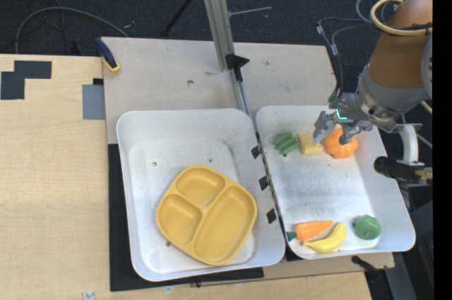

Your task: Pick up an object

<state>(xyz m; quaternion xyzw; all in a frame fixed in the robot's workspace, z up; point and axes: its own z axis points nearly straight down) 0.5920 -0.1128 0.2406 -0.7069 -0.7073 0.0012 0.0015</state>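
Banana (328, 241), carrot (313, 229) at right bin (321, 186) front edge. End effector (337, 129) over orange fruit (340, 145) at bin's far end, partly hiding it; can't tell my finger state.

A single fixed camera is looking down on the bench (176, 73) from above at a slant, standing well back from the work. It is taking in both white bins: the left bin (134, 171) is lying near the middle of the frame, the right bin (385, 221) toward the right. The near bin edges are sitting low in the frame, while the far dark floor with its cables (56, 16) is running along the top. The arm (399, 58) is entering from the right side
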